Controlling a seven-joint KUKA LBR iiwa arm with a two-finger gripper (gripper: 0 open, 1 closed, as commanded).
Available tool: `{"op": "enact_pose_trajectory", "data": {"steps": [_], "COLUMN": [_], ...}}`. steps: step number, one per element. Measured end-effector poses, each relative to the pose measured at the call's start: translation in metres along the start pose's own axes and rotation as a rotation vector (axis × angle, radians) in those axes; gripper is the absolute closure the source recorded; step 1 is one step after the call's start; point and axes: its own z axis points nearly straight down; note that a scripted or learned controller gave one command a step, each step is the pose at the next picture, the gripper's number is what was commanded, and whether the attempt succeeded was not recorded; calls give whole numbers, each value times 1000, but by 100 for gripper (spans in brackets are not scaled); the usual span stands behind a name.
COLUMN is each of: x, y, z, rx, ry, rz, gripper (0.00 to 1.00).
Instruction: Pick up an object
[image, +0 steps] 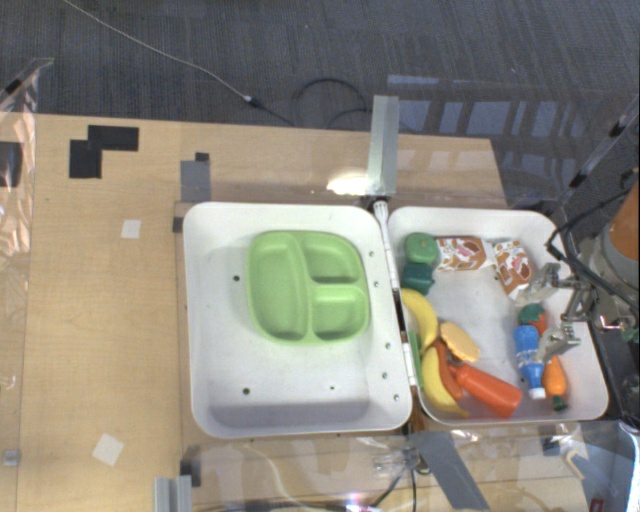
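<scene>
Pincer (556, 307) is seen spread open, nothing gripped, over right bin (470, 222) at its right side, just above blue bottle (527, 350); likely placed there w/ bottle as target

Arm (622, 240): enters from the right edge, orange band partly visible.
Pincer (558, 308): low at the right side of view, metal fingers (549, 277) spread apart, nothing between them.
</scene>
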Motion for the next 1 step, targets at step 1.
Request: {"op": "enact_pose_trajectory", "data": {"steps": [1], "x": [-35], "y": [-18], "z": [104], "rx": [4], "ry": [-11], "rz": [-11], "gripper": [0]}}
